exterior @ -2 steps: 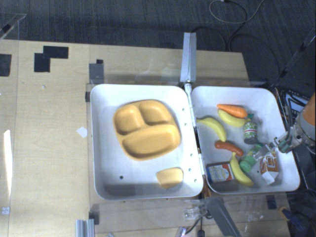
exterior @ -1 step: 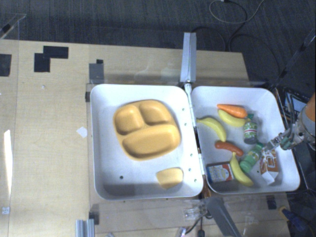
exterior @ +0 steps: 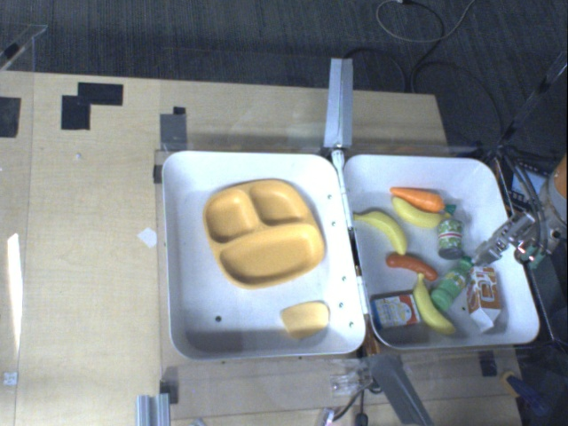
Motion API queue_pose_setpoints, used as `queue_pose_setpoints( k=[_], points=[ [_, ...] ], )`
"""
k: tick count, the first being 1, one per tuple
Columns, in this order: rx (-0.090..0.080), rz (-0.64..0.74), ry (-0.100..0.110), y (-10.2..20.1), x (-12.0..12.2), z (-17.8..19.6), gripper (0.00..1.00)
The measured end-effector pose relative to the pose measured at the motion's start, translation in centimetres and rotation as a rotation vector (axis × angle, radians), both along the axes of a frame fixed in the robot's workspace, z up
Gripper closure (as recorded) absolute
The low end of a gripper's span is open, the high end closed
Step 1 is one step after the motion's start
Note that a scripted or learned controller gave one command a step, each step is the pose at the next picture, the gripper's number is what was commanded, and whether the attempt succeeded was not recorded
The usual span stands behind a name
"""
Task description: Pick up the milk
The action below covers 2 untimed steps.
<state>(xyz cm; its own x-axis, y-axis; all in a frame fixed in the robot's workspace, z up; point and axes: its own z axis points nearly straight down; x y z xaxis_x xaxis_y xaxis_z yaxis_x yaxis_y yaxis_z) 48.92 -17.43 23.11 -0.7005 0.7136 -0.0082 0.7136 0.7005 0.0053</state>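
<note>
Here the gripper (exterior: 493,250) reaches in from the right, over the right bin (exterior: 497,174), its metal fingertips low above the bin floor. Whether it is spread or pressed together I cannot tell; nothing is seen between its tips. Its tip lies just above the milk (exterior: 485,296) and just right of a green can (exterior: 451,235), and contact with either cannot be judged.

The milk is a small white and orange carton lying near the bin's lower right corner. Beside it on the left lies a green bottle (exterior: 448,287), tilted, next to a banana (exterior: 431,309). A second small carton (exterior: 396,311) sits by the bin's lower left wall. Higher up are a sausage (exterior: 411,264), another banana (exterior: 383,227), a third banana (exterior: 417,214), and a carrot (exterior: 417,198) touching it at the top.

The left bin (exterior: 177,264) holds a yellow divided plate (exterior: 263,232) and a small yellow block (exterior: 305,318) near its lower edge.

Both bins rest on a pale wooden tabletop (exterior: 98,238) with black square marks at its upper left. Behind it is dark carpet (exterior: 222,25) with a thin cable (exterior: 426,16) looped across.
</note>
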Motion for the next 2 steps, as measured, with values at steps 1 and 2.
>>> queue_pose_setpoints(
  k=[1, 2],
  points=[
    [-0.003, 0.407, -0.002, 6.2, 0.9, 6.1, 1.0],
    [-0.002, 0.372, 0.002, 2.1, 1.9, -0.1, 1.0]
  ],
)
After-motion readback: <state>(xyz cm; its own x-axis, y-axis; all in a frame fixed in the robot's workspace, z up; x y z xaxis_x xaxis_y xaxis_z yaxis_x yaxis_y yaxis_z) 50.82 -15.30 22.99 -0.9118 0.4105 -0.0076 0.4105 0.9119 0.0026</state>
